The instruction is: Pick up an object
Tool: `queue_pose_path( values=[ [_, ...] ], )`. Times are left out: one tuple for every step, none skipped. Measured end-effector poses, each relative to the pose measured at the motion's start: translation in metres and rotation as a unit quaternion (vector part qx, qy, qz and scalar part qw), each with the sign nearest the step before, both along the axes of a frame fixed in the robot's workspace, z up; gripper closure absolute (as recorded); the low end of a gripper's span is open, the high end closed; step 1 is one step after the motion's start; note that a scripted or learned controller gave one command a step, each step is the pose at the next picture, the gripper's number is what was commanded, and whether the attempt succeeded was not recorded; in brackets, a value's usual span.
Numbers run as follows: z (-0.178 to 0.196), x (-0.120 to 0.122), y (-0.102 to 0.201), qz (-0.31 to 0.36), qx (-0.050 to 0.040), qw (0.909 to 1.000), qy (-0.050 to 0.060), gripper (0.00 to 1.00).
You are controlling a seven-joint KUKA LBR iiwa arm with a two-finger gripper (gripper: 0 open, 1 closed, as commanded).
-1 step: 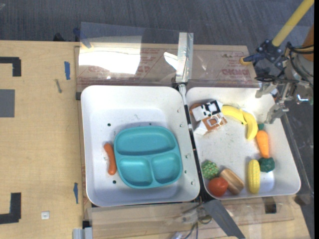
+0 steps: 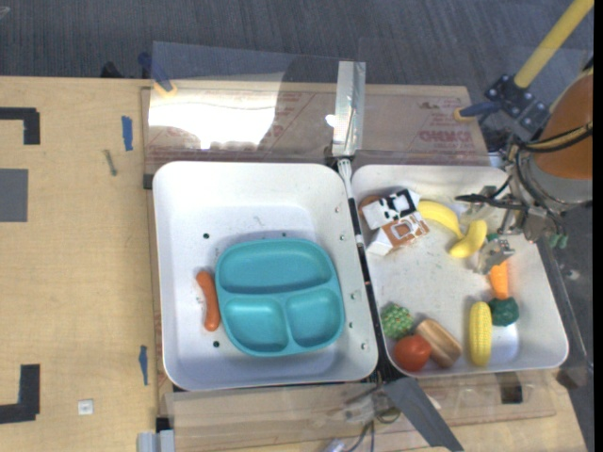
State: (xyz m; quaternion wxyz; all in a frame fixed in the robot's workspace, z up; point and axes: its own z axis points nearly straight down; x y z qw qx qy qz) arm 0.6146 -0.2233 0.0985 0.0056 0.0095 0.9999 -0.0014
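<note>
My gripper [image 2: 504, 234] hangs over the far right part of the right bin [image 2: 551, 351], beneath the grey wrist with its orange band. Just left of it lie a yellow banana [image 2: 439, 217] and a smaller yellow piece [image 2: 469, 239]. An orange carrot with a green top [image 2: 500, 279] lies right below it. Along the bin's near side are a corn cob [image 2: 480, 332], a bread roll [image 2: 439, 340], a red tomato [image 2: 412, 352] and a green broccoli [image 2: 397, 321]. A white box with black and orange print [image 2: 395, 219] sits at the far left corner. Nothing is seen held.
The left bin [image 2: 179, 196] holds a teal divided plate [image 2: 280, 295] and an orange sausage [image 2: 209, 299] beside its left edge. A metal divider post [image 2: 348, 111] stands behind the seam between the bins. Cables and a yellow rod [image 2: 556, 31] crowd the far right.
</note>
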Motion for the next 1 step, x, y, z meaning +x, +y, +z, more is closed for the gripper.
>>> queue_pose_path(
  values=[
    [-0.0102, -0.0126, 0.0757, -0.049, 0.0023, 0.9988, 0.001, 0.00]
  ],
)
